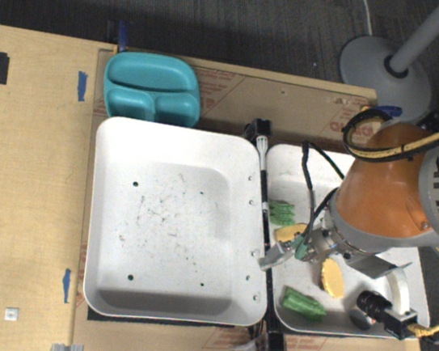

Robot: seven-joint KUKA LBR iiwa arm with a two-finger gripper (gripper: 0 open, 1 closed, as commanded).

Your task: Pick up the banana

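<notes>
1. Left bin (172, 221), well left of the fingers: bare white floor, nothing to pick.
2. Right bin (319, 165): arm (384, 195) hangs over it, hiding much of the floor.
3. Gripper (300, 246): finger state cannot be told.
4. Banana (332, 277): just right of and below the fingers, apart from them, ungrasped.
5. Risk: green pieces (303, 304) and a yellow bit (288, 233) crowd the fingers; closing here likely grabs the wrong item or nothing.
</notes>
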